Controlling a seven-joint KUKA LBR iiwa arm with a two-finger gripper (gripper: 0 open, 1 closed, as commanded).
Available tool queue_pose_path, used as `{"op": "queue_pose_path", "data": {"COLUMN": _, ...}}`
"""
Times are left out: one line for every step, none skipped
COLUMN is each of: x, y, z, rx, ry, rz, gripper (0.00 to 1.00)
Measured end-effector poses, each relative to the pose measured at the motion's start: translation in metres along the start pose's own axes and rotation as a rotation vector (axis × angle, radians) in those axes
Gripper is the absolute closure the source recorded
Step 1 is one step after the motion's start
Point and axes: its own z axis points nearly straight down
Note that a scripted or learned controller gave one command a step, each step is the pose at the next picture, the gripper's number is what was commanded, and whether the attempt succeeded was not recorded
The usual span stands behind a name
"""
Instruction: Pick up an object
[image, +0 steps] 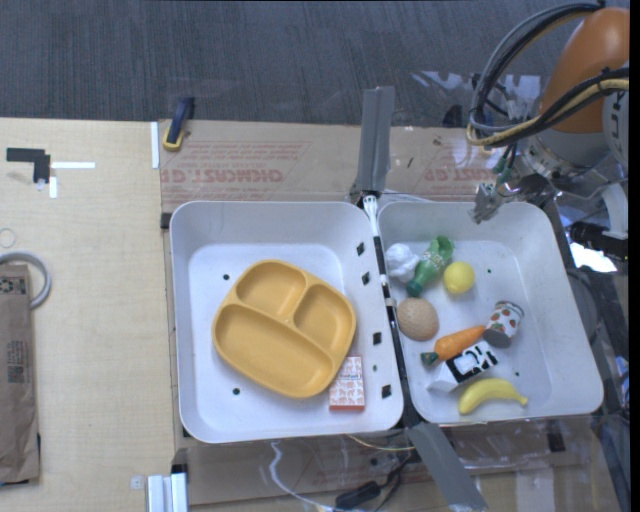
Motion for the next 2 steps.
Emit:
{"op": "queue_pose_path", "data": {"x": 0.0003, "y": 0.0003, "z": -0.0004, "rx": -0.001, "ry": 0.000, "rz": -0.001, "gripper": 0.00}}
{"op": "queue_pose_path", "data": {"x": -0.0005, "y": 0.0008, "z": -0.0095, "rx": -0.001, "ry": -0.004, "rz": -0.003, "gripper": 1.00}}
